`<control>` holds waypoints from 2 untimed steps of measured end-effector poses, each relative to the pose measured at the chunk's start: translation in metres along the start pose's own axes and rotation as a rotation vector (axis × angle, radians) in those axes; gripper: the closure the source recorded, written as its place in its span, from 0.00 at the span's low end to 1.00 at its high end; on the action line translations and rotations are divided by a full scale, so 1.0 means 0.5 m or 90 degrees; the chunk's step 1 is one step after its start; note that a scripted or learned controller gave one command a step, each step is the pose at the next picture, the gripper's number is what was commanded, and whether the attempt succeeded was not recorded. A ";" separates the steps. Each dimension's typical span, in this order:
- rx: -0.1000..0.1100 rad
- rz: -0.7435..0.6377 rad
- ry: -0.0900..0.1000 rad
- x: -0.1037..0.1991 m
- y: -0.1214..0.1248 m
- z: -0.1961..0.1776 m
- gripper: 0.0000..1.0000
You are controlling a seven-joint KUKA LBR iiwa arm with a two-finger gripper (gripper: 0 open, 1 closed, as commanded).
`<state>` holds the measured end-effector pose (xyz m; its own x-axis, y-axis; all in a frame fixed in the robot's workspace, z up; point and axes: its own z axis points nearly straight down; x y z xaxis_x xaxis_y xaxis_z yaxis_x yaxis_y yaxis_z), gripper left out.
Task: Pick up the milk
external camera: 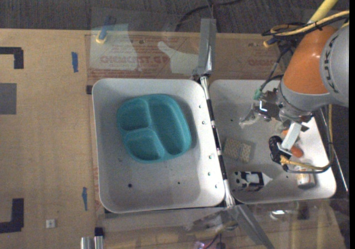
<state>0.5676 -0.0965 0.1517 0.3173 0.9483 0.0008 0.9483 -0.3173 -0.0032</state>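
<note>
The two-finger gripper [256, 113] is seen over the upper middle of the right-hand shallow white bin [233, 93], carried by the grey arm with its orange band [310, 56] that reaches in from the right. How the gripper stands cannot be told, since the wrist hardware and cabling hide much of it and the picture is blurred there. Nothing can be made out held in it.

The small black-and-white milk carton [247, 179] is found lying on its side near the front edge of the same bin, close to the divider between the two bins and well apart from the gripper. Just behind it, a flat, speckled tan square like a cracker [238, 150] is seen on the bin floor. Toward the right side of the bin, a small orange item [295, 152] is partly covered by the arm's black attachment, and a pale, small object [304, 178] is seen near the front right corner; neither can be identified.

In the left-hand white bin [105, 159], a teal plastic plate with three compartments [154, 127] is placed toward the back.
</note>
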 end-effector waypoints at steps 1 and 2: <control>-0.002 -0.092 0.000 0.343 0.044 -0.067 0.00; -0.004 -0.205 -0.001 0.176 0.060 -0.356 0.00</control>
